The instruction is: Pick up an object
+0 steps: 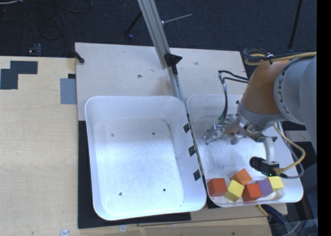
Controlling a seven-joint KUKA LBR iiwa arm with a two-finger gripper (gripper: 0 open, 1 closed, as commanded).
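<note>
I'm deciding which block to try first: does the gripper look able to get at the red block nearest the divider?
Probably yes. The red block lies at the cluster's left end with bare bin floor above it, and the gripper hangs over the same right bin.

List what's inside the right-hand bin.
The right bin holds a cluster of blocks at its near edge: red, orange, two yellow, purple. The arm covers its far right part.

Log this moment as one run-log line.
gripper: over right bin, nothing held | blocks: clustered at near edge | left bin
</note>
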